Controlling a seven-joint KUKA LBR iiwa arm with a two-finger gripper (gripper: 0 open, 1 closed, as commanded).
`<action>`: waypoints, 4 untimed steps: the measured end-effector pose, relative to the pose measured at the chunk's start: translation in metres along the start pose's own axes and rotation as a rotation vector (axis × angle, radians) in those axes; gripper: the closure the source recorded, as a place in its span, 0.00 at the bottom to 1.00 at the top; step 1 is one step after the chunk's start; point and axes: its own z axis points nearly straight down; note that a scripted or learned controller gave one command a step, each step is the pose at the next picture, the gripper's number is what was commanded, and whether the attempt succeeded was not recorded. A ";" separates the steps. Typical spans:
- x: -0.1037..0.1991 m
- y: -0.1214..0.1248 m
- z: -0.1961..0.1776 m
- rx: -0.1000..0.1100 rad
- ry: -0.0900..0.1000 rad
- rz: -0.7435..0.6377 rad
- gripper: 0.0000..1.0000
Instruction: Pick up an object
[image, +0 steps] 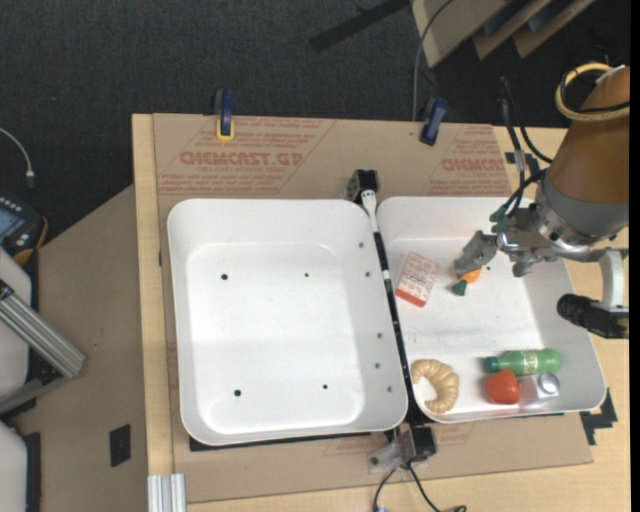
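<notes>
The right bin (560, 300) holds several objects. A small orange and green carrot-like toy (463, 284) lies near its middle, and my gripper (475, 258) hovers directly over its upper end; whether they touch is unclear. An orange and white packet (416, 279) lies to the left, close to the divider. At the front are a tan croissant (436, 384), a green bottle (522, 362), a red round piece (503, 387) and a small silver item (546, 386).
The left bin (190, 300) sits beside the right one, separated by a black strip (385, 290). The grey arm with its orange band (590, 150) comes in over the right bin's far right corner. Blue clamps (224, 112) hold the board's back edge.
</notes>
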 end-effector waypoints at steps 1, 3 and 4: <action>-0.014 0.041 0.117 0.010 0.002 0.000 0.00; -0.014 0.043 0.100 -0.001 -0.001 0.002 0.00; -0.014 0.043 0.100 -0.001 -0.001 0.002 0.00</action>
